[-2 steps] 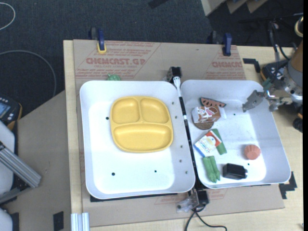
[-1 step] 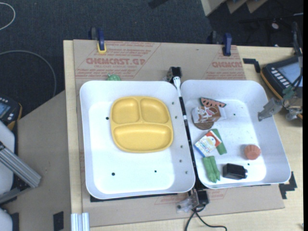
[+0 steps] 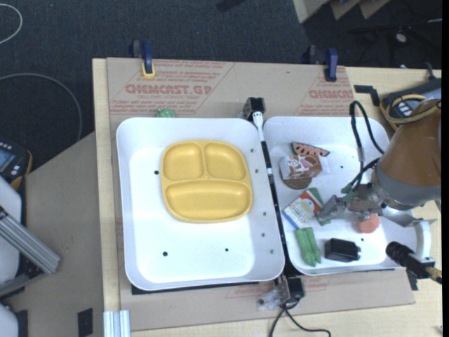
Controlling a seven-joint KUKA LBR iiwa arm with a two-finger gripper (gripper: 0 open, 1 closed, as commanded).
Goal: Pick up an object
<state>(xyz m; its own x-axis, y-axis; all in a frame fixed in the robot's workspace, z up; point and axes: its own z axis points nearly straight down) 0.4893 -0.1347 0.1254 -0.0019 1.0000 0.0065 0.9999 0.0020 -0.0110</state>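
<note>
1. Broadly, a wide cardboard-brown bench top [image 3: 210,83] printed with red lettering is carrying two shallow white plastic bins side by side, and two blue-and-yellow clamps [image 3: 146,58] are gripping its far edge.
2. The left white bin [image 3: 140,209] is holding a yellow three-compartment plastic plate [image 3: 206,181], which is lying flat in the bin's far half with its compartments facing up.
3. The right white bin [image 3: 351,135] is holding the smaller pieces, any of which could be the thing to pick up.
4. The grey arm with the orange band [image 3: 417,156] is reaching in from the right, over the right bin's near right part.
5. The two-finger gripper [image 3: 335,210] is hanging low over the middle of the right bin, pointing left; whether its fingers are apart or together I cannot tell, and nothing is showing between them.
6. A round brown piece with a red-and-white printed wrapper [image 3: 303,167] is lying in the far part of the right bin.
7. A small blue, white and orange carton [image 3: 303,208] is lying just left of the gripper.
8. A green elongated vegetable-like toy [image 3: 307,246] is lying near the bin's front left corner.
9. A flat black rectangular block [image 3: 343,249] is sitting beside the green toy, towards the front.
10. A small salmon-pink round object [image 3: 368,223] is sitting just beside the gripper body.
</note>
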